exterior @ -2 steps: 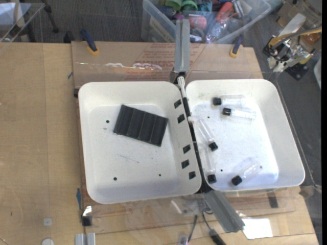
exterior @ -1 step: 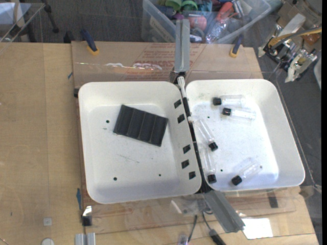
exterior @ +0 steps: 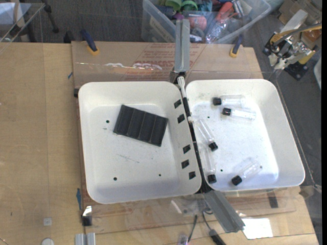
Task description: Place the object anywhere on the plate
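A black ribbed rectangular plate [exterior: 140,125] lies flat and slightly turned in the left white bin [exterior: 97,188], towards its back. Several clear plastic vials with black caps lie scattered in the right white bin [exterior: 286,137]. Two lie near the back, one vial [exterior: 234,100] above another vial [exterior: 241,114]. One vial [exterior: 204,132] lies close to the centre divider, and a further vial [exterior: 247,169] lies at the front right. All the vials rest on their sides, apart from the plate.
A row of black clips [exterior: 185,148] runs along the ridge where the two bins meet. A clear tub of colourful items [exterior: 204,4] stands behind the bins. Tools and cables [exterior: 288,45] lie at the back right. A wooden bench [exterior: 36,137] surrounds the bins.
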Tool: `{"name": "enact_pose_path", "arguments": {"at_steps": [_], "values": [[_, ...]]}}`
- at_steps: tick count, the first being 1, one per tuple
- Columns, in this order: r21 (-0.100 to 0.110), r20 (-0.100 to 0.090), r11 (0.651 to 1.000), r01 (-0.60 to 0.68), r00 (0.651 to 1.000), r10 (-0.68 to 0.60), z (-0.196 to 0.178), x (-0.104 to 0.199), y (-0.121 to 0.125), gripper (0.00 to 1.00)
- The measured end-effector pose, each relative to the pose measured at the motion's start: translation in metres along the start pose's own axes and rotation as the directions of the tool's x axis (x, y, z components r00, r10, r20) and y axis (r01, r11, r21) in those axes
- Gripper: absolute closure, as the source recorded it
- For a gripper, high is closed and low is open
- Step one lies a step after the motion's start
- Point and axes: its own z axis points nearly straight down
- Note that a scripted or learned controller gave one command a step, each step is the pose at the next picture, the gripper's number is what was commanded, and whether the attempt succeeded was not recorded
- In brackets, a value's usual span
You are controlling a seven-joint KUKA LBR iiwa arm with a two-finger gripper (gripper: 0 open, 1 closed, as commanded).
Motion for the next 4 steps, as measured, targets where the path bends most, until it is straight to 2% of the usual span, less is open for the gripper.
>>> {"name": "enact_pose_path", "arguments": {"at_steps": [1, 2, 3, 4], "values": [[0.001, 0.0, 1.0, 0.0, 1.0, 0.0, 0.0, 0.0, 0.0, 0.0], [-0.001, 0.001, 1.0, 0.007, 1.0, -0.007, -0.01, 0.002, -0.001, 1.0], [0.0, 0.002, 1.0, 0.007, 1.0, -0.007, -0.009, 0.002, -0.002, 0.0], [-0.002, 0.002, 1.0, 0.015, 1.0, -0.015, -0.02, 0.004, -0.003, 1.0]]}}
